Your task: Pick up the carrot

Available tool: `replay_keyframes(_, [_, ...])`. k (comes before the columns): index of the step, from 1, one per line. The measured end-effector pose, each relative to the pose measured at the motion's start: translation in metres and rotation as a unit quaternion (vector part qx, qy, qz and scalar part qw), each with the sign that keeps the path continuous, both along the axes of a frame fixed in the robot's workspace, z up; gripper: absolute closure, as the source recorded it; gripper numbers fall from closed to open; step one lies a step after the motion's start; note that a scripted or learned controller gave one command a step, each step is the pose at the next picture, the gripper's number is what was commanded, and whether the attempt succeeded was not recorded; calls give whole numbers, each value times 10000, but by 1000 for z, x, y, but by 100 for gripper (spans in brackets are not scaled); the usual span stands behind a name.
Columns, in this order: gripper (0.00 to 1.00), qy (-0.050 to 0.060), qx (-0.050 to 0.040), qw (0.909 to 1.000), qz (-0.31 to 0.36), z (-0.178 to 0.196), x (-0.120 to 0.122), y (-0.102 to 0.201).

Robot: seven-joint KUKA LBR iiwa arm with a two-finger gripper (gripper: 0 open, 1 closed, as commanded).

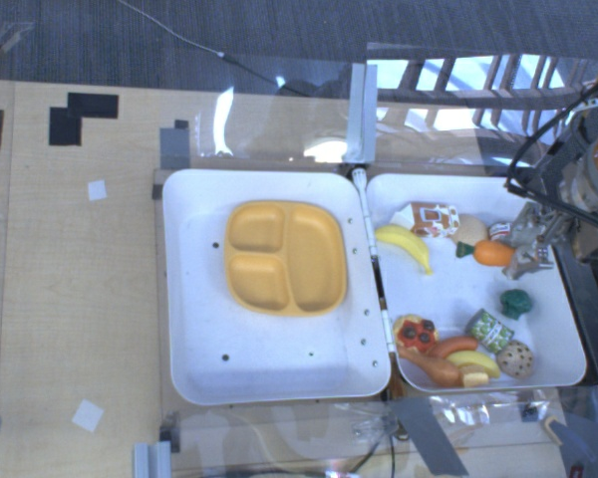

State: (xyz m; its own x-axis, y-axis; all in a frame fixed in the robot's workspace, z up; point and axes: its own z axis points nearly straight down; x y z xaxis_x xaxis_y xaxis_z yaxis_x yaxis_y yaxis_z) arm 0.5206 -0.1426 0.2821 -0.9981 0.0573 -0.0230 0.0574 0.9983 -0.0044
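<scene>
while the hand (526, 249) clamps it, carrot (490, 253) lies sideways, green end left.

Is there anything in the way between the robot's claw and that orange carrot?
Nothing visible does. The gripper sits right at the carrot in the right bin; the banana lies off on the carrot's far side.

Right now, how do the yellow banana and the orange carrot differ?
The curved yellow banana is long and lies near the right bin's left wall; the short orange carrot with a green top sits further right, beside the pincer. The banana is yellow, the carrot orange. Both lie in the right white bin.
</scene>
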Motion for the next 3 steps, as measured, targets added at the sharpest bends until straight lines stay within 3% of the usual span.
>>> replay_keyframes(1, [100, 52, -4, 9929, 1188, -184, 26, -38])
replay_keyframes(2, [100, -8, -46, 9845, 1752, -9, 42, -26])
replay_keyframes(3, [100, 130, 33, 9826, 1850, -171, 26, -30])
